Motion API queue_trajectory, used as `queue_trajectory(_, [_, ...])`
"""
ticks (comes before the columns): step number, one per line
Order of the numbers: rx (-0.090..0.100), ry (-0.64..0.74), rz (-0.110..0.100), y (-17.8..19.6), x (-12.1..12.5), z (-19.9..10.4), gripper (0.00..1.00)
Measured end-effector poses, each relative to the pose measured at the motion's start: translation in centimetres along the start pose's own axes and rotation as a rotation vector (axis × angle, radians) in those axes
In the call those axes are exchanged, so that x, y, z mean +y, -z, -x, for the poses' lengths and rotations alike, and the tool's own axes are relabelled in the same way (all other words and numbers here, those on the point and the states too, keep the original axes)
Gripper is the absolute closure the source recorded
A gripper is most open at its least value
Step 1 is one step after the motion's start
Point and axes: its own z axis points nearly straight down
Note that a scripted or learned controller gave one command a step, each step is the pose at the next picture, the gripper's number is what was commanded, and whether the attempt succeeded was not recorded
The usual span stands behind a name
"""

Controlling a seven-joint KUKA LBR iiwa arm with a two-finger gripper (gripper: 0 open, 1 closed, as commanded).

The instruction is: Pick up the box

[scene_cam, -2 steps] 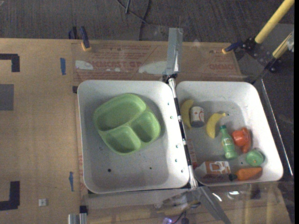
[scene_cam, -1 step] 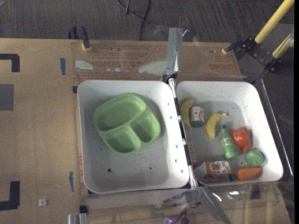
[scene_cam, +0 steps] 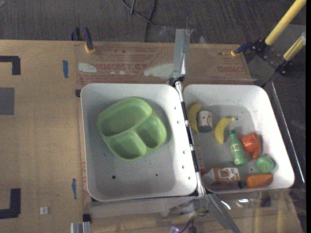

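We look down on two white bins set side by side on a wooden bench. The box (scene_cam: 224, 174) lies on its side near the front edge of the right bin (scene_cam: 274, 110), close to that bin's left front corner; it is orange and white with a dark band at its lower edge, and whatever is printed on its face is too small and blurred for us to read. Just to its right, almost touching its lower corner, lies a carrot (scene_cam: 258, 180). Above the box stands a green bottle (scene_cam: 237, 148) with a pale label we cannot make out, and beside the bottle sits an orange cup (scene_cam: 250, 142). A small green round thing (scene_cam: 265, 164) rests near the right wall. Further back we see two bananas, one (scene_cam: 193, 116) against the left wall and one (scene_cam: 223, 129) nearer the middle, with a small white can (scene_cam: 205, 121) between them; its label shows a reddish mark but no legible words. The left bin (scene_cam: 97, 178) holds a green divided plate (scene_cam: 131, 127). Behind the bins a sheet of cardboard (scene_cam: 121, 64) carries faint red lettering, too faded to read. We cannot tell the state of the jaws or the arm's pose from this view.
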Motion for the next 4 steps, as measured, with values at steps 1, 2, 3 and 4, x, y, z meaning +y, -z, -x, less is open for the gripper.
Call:
queue_trajectory(1, [-0.002, 0.005, 0.005, 1.1, 0.0, -0.3, 1.00])
queue_trajectory(2, [-0.003, 0.008, 0.009, 2.2, 0.0, -0.5, 1.00])
queue_trajectory(3, [0.004, -0.099, -0.017, -3.3, -3.8, -0.7, 1.00])
queue_trajectory(4, [0.003, -0.258, -0.014, -3.4, 2.1, -0.1, 1.00])
